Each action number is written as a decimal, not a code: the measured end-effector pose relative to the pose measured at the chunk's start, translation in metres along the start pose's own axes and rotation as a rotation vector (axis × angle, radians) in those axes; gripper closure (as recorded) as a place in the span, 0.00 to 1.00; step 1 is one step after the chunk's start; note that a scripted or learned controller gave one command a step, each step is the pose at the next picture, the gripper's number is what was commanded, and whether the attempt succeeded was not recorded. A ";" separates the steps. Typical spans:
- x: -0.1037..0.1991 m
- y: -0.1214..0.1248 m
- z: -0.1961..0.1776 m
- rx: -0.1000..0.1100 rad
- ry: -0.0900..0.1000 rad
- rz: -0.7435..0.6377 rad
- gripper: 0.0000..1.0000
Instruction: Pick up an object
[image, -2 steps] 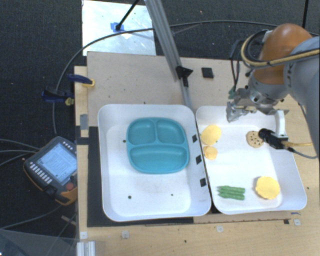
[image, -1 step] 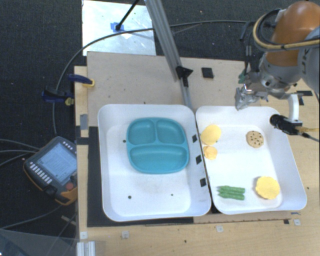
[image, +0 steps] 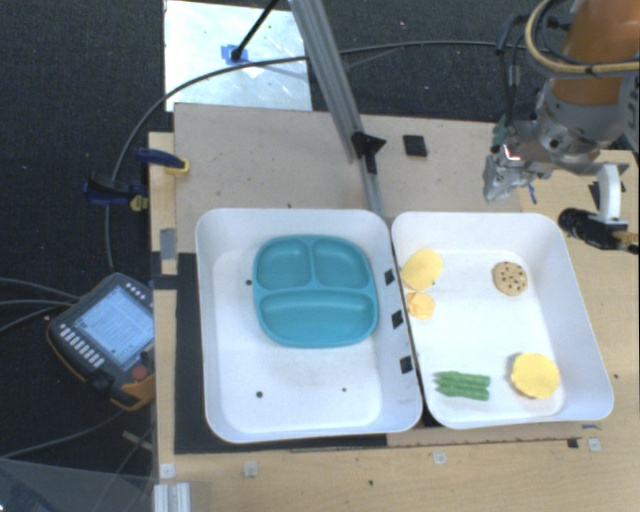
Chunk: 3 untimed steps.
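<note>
Overhead, the pincer (image: 503, 183) is hovering beyond the right bin (image: 575, 275); its state is too small and blurred to tell. The arm is running off-frame. The cookie (image: 510, 278) is lying in that bin.

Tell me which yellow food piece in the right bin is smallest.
The small yellow-orange piece at the bin's left edge, just below the larger pale yellow round piece; the round yellow piece is also bigger.

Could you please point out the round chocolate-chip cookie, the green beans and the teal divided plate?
Round chocolate-chip cookie (image: 510, 278): camera view, centre of its top face.
Green beans (image: 463, 384): camera view, middle of the bundle.
Teal divided plate (image: 316, 320): camera view, floor of its large compartment.
</note>
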<state>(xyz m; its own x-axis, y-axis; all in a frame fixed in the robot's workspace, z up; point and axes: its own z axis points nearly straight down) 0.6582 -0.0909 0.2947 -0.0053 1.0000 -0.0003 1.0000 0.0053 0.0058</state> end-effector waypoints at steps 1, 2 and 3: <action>0.047 0.004 0.022 0.004 0.000 -0.002 1.00; 0.100 0.007 0.026 0.003 0.001 -0.003 1.00; 0.152 0.003 0.052 0.005 0.001 -0.002 1.00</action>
